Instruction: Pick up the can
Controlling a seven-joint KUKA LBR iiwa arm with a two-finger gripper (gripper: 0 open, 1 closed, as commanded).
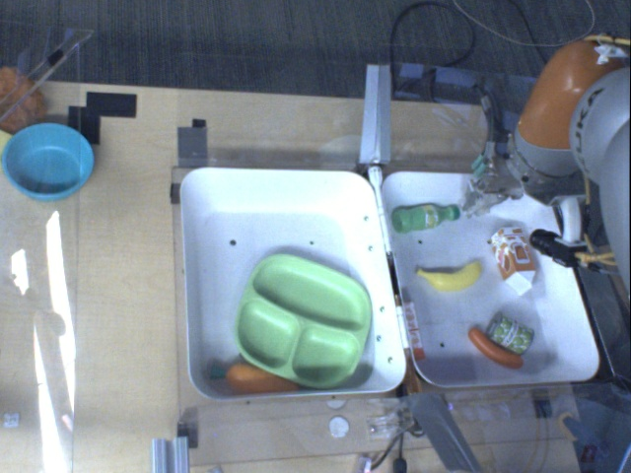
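The can (511, 333) is small, with a green patterned label, and lies on its side near the front right of the right bin (572, 363). An orange-red sausage (492, 348) touches its front left side. My gripper (486, 187) hangs near the back edge of the right bin, just right of a green bottle (424, 217). It is well behind the can and apart from it. Nothing shows in its grasp.
Also in the right bin are a yellow banana (452, 277) and a white-and-orange carton (515, 255). The left bin (207, 264) holds a green divided plate (304, 318) and a carrot (258, 378). A blue bowl (47, 161) sits on the bench at far left.
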